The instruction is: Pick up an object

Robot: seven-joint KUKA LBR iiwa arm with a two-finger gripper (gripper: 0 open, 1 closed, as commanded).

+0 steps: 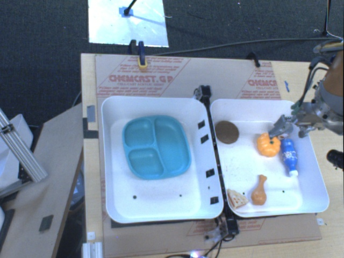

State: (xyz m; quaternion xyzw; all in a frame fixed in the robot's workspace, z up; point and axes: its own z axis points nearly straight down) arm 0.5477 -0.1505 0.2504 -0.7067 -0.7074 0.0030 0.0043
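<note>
The arm (330, 93) is reaching in from the right edge of the camera view, its grey wrist housing sitting high on that side with a hint of the orange band above it. From the wrist it is slanting down and to the left. The pincer (279, 129) is pointing leftward and downward at the end of it, its grey fingers showing as a narrow tapered tip.
</note>
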